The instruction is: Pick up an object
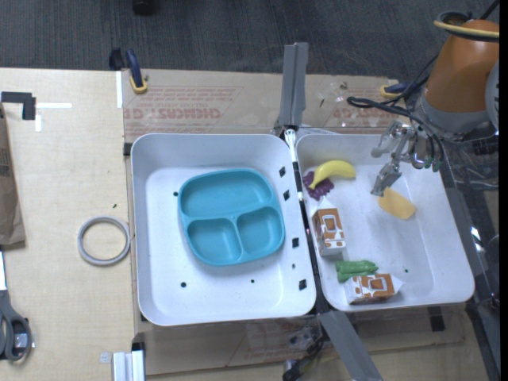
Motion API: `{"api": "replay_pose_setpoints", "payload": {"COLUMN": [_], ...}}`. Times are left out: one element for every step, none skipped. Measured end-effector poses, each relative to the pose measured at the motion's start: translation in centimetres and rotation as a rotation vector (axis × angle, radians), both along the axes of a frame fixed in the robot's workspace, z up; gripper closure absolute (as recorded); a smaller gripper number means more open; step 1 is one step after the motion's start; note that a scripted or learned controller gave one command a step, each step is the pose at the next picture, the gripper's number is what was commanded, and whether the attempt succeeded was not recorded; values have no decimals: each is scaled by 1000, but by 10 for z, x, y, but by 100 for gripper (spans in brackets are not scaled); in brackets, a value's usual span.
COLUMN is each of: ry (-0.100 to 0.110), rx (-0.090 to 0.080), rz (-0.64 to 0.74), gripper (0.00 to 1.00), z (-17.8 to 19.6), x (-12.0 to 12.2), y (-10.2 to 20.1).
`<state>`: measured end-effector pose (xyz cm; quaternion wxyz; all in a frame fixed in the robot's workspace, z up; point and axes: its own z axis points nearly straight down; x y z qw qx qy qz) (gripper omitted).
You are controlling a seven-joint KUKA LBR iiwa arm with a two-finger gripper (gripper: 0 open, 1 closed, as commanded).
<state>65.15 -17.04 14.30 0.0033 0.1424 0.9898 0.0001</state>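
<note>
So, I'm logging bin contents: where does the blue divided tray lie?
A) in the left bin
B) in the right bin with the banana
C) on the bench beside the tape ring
A: the blue divided tray lies flat in the left bin, apart from the banana in the right bin.

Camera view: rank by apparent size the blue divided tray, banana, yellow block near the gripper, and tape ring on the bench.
1. blue divided tray, clearly largest
2. tape ring
3. banana
4. yellow block, smallest

Ring and banana look close; treat that order as unsure.
</note>
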Motion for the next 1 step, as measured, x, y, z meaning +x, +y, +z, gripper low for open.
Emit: {"api": "replay_pose_setpoints", "payload": {"ry": [1], "rx": [1], "rz": [-190], "gripper": [0], "z": [57], "x": [-3], "y": [17]}}
